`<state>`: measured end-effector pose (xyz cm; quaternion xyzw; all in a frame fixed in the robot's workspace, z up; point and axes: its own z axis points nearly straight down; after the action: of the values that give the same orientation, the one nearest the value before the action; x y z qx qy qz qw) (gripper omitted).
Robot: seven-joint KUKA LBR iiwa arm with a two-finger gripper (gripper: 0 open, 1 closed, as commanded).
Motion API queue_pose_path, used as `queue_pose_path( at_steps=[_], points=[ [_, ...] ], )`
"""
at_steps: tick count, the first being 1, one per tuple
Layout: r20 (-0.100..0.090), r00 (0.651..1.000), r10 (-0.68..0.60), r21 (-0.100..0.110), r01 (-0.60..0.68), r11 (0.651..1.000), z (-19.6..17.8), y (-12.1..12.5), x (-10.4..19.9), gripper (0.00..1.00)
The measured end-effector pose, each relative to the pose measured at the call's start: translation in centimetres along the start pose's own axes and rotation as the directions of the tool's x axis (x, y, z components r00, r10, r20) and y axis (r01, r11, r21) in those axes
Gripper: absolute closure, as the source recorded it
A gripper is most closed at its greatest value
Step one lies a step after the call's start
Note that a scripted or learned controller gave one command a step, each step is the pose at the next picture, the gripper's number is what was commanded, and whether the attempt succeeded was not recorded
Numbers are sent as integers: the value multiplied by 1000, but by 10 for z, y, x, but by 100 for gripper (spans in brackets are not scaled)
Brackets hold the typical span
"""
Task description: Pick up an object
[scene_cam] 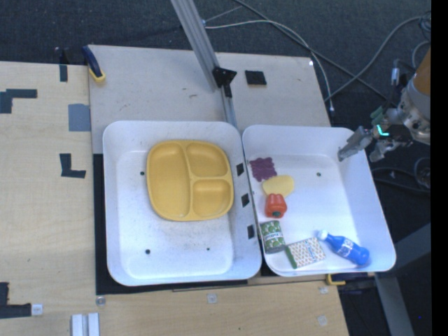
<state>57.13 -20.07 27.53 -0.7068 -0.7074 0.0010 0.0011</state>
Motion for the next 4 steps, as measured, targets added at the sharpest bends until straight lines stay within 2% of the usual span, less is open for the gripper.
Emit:
queue_pose_path(
  at_steps=[1, 2, 3, 4],
  points=[
    [1, 1000, 0, -2, 0, 1000, -1, 0, 0, 0],
    [0, 1000, -1, 3, 1, 1000, 56, 7, 8, 0],
    [0, 1000, 0, 3, 0, 1000, 100, 2, 7, 0],
    [0, 1000, -2, 3, 2, 1000, 152, 10, 11, 0]
  ],
)
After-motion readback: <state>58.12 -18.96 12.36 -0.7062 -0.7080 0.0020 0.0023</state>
